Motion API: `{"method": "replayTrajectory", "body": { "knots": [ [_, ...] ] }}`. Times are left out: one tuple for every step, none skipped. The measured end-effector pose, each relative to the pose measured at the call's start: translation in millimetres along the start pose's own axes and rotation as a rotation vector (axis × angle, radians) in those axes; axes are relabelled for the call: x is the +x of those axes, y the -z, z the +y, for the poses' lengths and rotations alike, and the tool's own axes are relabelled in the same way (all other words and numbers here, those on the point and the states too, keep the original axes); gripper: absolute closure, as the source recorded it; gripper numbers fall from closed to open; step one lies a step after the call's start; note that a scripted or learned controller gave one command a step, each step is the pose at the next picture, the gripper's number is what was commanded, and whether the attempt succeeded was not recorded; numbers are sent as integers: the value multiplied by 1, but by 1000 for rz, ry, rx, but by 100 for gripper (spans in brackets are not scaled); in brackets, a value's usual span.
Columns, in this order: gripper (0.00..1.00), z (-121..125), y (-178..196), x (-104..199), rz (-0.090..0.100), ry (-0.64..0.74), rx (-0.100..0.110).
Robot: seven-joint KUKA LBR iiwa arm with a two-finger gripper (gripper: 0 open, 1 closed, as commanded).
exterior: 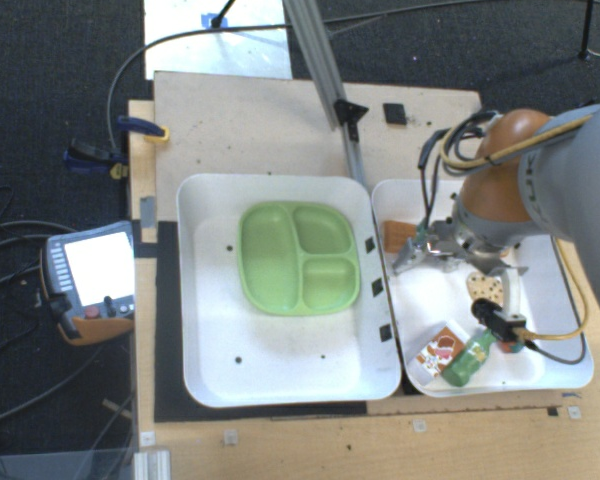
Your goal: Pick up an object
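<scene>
Large shallow white plastic bin on the left [210,368], bearing a pale green divided plate [300,258], smooth and rounded. Right white bin [565,373] under the grey arm's gripper [430,253], low at its upper left; grip state impossible to tell. Just left of the gripper, a small orange flat piece [398,235]. Nearer the front, well apart: green bottle [468,363], long axis slanted, touching a printed red-and-white packet [439,352].

A pale wooden bench [280,118] stands on dark speckled carpet [50,58]. At eleven o'clock a blue clamp [138,127] grips the bench edge. At nine o'clock a handheld control pendant [92,280] lies on the floor among black cables [10,238]. A grey metal pole [315,43] slants in from twelve o'clock.
</scene>
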State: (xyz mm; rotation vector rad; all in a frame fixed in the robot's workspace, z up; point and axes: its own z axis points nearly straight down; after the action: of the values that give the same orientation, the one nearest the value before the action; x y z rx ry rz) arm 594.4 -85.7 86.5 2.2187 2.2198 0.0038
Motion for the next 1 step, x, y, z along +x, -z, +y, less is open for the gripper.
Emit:
{"method": "replayTrajectory", "body": {
  "knots": [
    [100, 2, 13, 1, 2, 0, -7]
  ]
}}
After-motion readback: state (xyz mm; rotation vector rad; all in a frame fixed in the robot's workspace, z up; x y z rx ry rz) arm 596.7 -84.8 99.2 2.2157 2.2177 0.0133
